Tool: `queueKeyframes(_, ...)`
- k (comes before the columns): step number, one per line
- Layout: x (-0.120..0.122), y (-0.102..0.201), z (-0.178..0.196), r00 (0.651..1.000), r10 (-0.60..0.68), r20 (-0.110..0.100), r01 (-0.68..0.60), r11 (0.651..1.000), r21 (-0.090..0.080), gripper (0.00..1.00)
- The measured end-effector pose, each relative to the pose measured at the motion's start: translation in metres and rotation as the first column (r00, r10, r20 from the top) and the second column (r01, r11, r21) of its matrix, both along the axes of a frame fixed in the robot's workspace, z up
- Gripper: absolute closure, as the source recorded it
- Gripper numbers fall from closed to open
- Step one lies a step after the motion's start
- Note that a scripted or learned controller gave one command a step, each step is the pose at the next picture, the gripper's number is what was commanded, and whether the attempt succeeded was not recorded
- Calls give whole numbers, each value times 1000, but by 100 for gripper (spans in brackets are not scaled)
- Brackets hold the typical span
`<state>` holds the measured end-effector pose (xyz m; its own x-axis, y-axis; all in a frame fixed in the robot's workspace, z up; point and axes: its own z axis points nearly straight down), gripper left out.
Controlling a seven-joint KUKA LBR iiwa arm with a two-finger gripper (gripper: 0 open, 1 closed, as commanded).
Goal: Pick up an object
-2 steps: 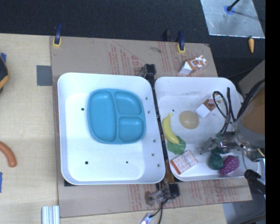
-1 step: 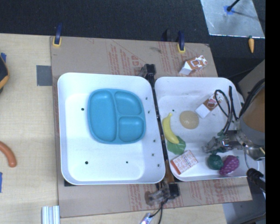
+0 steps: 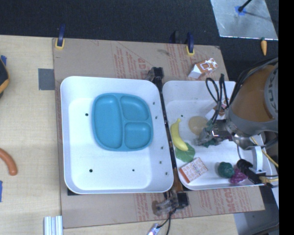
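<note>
- The gripper [image 3: 208, 137] is lowered into the right bin [image 3: 186, 89], near its middle. Whether the fingers are open or closed cannot be told; the view is too blurred there.
- Candidate objects lie in the right bin: a banana [image 3: 178, 136] by the left wall, a green piece [image 3: 185, 154] touching its lower end, a pale disc [image 3: 197, 124] just beside the gripper, a card packet [image 3: 193, 170] near the front wall, a dark green ball [image 3: 225, 169] and a purple item [image 3: 238, 176] at the front right.
- The banana is judged light, smooth and curved; a hold across its middle is advised, since slipping is likely at the tapered ends.
- The packet is judged flat and thin, so it is hard to lift from the floor.
- The ball is judged likely to roll.
- Room is tight beside the banana, against the bin wall; more open floor is seen toward the back.
- The left bin [image 3: 78, 175] holds a blue tray [image 3: 121, 121].
</note>
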<state>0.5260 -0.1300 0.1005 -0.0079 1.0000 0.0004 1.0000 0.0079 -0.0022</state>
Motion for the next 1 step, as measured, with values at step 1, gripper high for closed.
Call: queueKeyframes(1, 23, 44, 92, 1000, -3, 2, 3, 1000, 0, 100)
